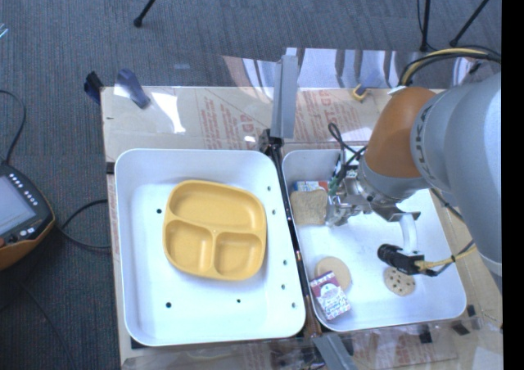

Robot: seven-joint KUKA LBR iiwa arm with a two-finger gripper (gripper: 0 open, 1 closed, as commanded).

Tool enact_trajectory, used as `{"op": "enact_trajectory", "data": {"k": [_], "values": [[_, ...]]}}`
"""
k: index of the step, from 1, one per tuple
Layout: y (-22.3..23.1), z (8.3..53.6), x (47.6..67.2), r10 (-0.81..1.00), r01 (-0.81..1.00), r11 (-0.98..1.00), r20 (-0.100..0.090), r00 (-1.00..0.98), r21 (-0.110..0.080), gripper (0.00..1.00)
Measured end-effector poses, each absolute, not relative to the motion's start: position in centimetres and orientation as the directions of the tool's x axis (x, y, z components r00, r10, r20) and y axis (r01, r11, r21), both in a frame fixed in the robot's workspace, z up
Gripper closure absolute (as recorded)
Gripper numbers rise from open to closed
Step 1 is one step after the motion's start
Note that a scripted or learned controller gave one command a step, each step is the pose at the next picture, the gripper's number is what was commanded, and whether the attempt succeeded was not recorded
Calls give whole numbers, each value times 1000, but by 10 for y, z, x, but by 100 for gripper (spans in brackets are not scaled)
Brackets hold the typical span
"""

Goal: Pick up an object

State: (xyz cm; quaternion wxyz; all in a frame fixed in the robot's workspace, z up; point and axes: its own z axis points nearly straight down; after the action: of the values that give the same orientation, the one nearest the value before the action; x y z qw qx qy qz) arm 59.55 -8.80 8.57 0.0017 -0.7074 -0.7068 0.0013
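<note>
My gripper (336,209) is down in the right bin (434,237), near its back left corner. It sits right beside a square tan toast slice (307,207), at that slice's right edge. Just behind the toast lies a small blue and white packet (309,187). Nearer the front lie a round tan biscuit (335,271), a red and white carton (330,297) and a chocolate-chip cookie (399,282). The arm's wrist hides part of the bin's back.
The left bin (139,196) holds a yellow divided plate (216,229). A ridge where the two bins meet runs between them (288,229). A black cable fitting (399,258) hangs from the arm above the right bin's floor.
</note>
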Motion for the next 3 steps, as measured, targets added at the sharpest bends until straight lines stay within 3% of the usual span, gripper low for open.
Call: {"op": "enact_trajectory", "data": {"k": [2,3], "values": [[-90,84,474,1000,1000,-2,2,2,-9,100],[-80,85,475,1000,1000,-1,2,1,-7,100]]}}
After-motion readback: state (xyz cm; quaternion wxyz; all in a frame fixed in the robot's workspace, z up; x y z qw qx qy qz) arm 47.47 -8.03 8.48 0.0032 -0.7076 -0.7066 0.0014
